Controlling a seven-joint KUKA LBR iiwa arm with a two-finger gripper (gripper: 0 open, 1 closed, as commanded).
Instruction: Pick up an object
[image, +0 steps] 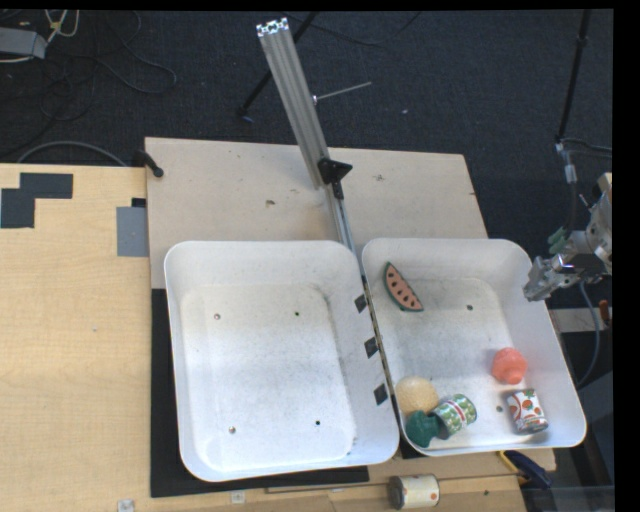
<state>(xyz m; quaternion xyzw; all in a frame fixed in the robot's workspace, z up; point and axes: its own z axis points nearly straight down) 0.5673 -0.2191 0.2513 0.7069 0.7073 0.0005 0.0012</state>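
The gripper (560, 270) waits at the right edge of the frame, just outside the right bin (500, 250); I cannot tell its state. The pick is not started. The nearest object, the orange ball (509, 365), lies lower right; the arm must reach over it and descend.

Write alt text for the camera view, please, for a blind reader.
The gripper hovers at the right bin's far right rim. That bin holds a watermelon slice, an orange ball, two small cans and other toys along its near edge.
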